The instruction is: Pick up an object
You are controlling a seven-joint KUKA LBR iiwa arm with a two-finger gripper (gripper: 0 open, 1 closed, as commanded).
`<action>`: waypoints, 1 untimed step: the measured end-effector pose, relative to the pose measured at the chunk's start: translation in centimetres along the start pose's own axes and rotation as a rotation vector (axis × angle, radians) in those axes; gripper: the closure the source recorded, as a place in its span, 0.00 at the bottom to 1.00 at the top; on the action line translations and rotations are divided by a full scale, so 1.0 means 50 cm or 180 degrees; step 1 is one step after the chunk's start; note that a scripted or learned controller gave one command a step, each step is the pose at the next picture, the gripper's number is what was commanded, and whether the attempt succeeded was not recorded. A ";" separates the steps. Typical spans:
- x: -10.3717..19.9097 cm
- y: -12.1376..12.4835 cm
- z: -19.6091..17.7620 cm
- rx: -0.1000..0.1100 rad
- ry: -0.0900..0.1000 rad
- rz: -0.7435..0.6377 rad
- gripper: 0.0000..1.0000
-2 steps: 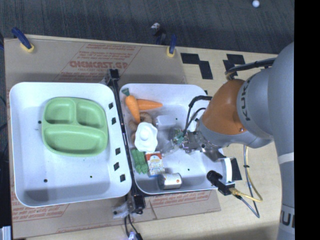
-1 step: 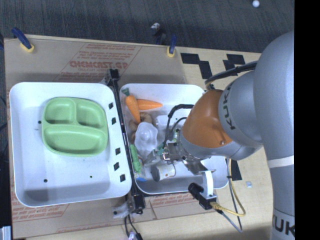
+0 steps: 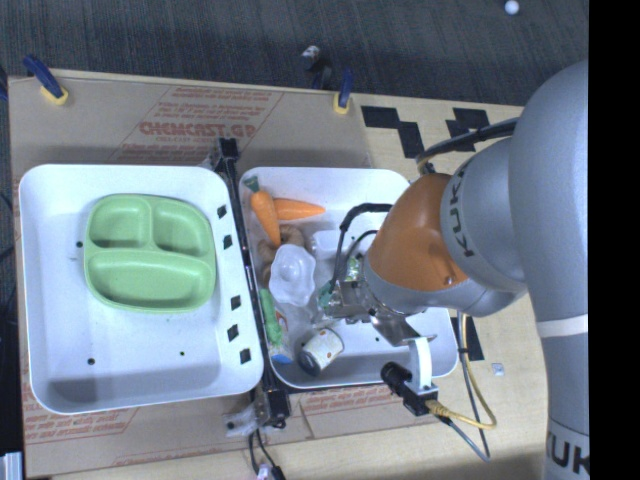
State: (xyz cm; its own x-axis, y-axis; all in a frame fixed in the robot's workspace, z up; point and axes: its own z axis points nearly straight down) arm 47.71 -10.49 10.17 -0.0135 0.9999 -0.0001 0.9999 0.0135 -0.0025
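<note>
Gripper [image 3: 335, 303] lowered into the right bin [image 3: 385, 183], beside a clear plastic bag [image 3: 292, 276]; its grip cannot be judged. Beyond it, two carrots [image 3: 283, 211]; nearer the camera, a small white cup [image 3: 320, 348]. Further left, a green divided plate [image 3: 150, 251].

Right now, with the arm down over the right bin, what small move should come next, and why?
Probably a short lift straight up to check the grasp. The wrist sits low in the right bin, crowded by the clear plastic bottle and the small white cup, and it hides what lies under it. The carrots lie apart, near the far wall.
</note>
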 end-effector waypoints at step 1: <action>0.000 0.002 -0.020 -0.0003 -0.0005 -0.0022 1.00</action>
State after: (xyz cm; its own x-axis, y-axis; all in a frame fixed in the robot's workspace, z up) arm 47.82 -10.50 11.17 -0.0204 0.9998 -0.0017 0.9998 0.0204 -0.0017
